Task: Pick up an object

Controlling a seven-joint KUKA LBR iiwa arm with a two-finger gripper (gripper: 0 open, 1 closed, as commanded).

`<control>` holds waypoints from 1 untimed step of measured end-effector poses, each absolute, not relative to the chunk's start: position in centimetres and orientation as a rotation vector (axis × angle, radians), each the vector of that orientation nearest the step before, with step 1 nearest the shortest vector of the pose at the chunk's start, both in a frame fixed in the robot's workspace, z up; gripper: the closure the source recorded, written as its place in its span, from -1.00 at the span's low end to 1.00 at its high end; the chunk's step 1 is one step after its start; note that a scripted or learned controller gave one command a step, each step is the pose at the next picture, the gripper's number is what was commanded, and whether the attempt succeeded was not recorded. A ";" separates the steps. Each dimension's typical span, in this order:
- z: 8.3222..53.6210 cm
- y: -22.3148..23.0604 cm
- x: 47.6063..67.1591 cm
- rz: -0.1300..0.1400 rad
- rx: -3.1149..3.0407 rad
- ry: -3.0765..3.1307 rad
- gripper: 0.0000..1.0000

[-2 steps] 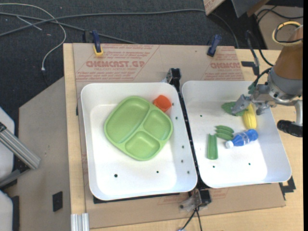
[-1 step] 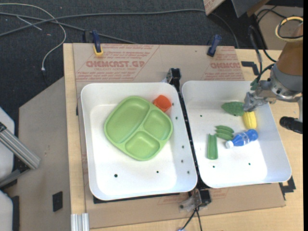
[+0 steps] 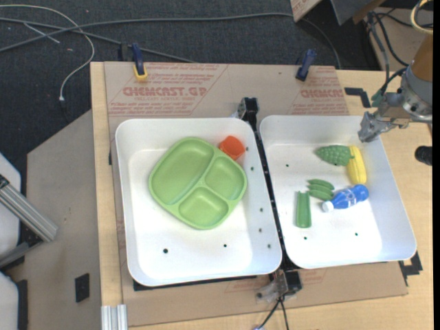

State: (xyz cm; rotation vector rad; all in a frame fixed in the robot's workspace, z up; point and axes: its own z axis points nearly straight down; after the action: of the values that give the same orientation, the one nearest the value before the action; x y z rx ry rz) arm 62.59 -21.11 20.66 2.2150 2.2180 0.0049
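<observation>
The gripper [image 3: 369, 130] hangs over the right bin's [image 3: 392, 243] far right corner; its state I cannot tell. The yellow corn [image 3: 357, 165] lies just below-left, long axis running near to far.

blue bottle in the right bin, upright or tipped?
Tipped. The blue bottle lies on its side on the right bin floor, white cap end pointing left.

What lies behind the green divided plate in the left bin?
A small orange object sits at the green divided plate's far right edge, inside the left bin. The plate's rim covers its base.
</observation>
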 end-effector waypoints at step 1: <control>22.0 -21.1 62.7 0.003 2.217 2.219 1.00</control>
State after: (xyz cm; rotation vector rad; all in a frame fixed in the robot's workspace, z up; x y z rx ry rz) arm 62.69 -21.13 21.97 2.2169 2.2195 0.0031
